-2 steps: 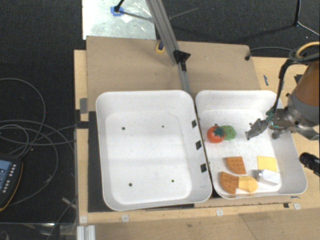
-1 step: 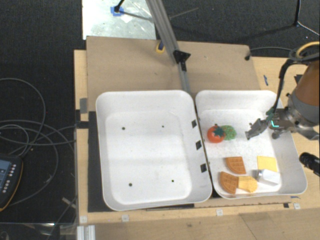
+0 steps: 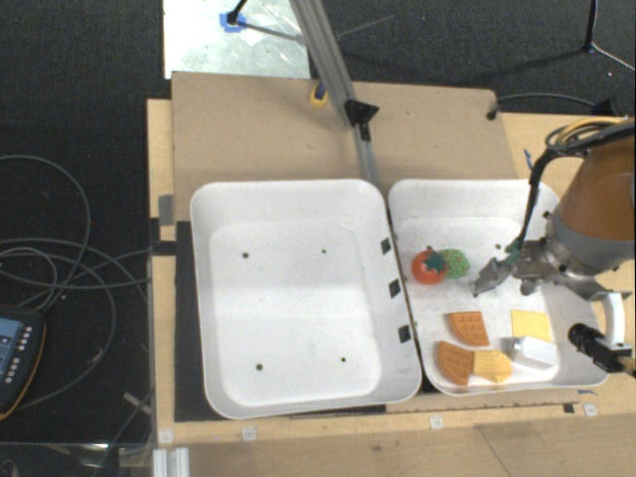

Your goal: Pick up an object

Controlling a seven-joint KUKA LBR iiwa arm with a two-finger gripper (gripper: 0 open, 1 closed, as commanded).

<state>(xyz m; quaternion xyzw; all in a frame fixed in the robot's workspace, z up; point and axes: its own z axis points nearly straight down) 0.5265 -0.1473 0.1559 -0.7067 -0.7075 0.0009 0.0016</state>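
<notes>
The toy tomato (image 3: 428, 267) lies in the right bin (image 3: 467, 199) near its left wall, just left of the tool (image 3: 489, 279), whose grip state cannot be determined.

The robot's arm (image 3: 596, 207) is a thick, rounded column with a broad orange band that takes up most of its visible length; the band has a smooth, slightly glossy surface. Below the band sits a grey metal wrist ring. Black cables with yellow strands (image 3: 561, 142) loop out near the top of the orange section and run down its side in a long curve. The grey metal hand (image 3: 489, 278) juts from the wrist as a narrow, angular assembly with a small teal-green spot near its base. A black cylindrical fitting (image 3: 591, 344) and a white curved bracket (image 3: 614, 318) hang beneath the wrist.
</notes>
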